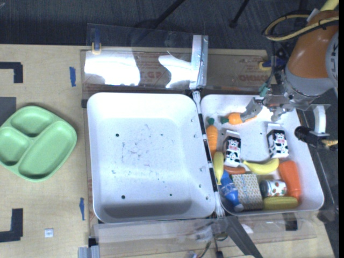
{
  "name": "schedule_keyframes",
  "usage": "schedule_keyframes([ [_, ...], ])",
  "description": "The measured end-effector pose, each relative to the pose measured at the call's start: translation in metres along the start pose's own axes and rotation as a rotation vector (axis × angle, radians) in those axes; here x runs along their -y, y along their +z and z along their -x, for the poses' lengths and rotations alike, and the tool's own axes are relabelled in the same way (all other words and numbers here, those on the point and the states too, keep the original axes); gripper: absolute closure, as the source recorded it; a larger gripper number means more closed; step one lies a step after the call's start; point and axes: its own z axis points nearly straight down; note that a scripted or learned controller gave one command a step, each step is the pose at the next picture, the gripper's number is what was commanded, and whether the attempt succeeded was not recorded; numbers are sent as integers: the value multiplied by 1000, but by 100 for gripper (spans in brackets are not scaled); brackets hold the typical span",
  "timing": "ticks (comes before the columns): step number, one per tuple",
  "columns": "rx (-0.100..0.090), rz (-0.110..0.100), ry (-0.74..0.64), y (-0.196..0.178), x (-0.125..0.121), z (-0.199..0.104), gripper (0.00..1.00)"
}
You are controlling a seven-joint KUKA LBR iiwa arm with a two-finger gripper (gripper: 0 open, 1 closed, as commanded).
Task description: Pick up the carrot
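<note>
Lower right of frame: right bin (314,198) holds a clutter of toys, including a banana (262,166) and 2 cow-print cartons (232,150). Left bin (142,144) is at centre, with a green divided plate (36,142) on the bench (43,208) at far left. Carrot (212,137) lies along the right bin's left wall. Farther up, gripper (267,107) hangs over the bin's upper area beside a small orange piece (235,119); can't tell if the fingers are released or clenched.

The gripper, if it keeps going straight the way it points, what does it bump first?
Probably the small orange piece by the right bin's back wall: the gripper points down-left at it. Depth is hard to judge from above.
</note>
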Motion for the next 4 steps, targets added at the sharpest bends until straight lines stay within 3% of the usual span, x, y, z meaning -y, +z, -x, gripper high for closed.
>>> schedule_keyframes([
  [1, 0, -1, 28, -80, -37, -11, 0],
  [2, 0, -2, -16, 44, -52, -5, 0],
  [3, 1, 1, -70, 35, -53, -8, 0],
  [4, -1, -3, -220, 46, -53, -4, 0],
])
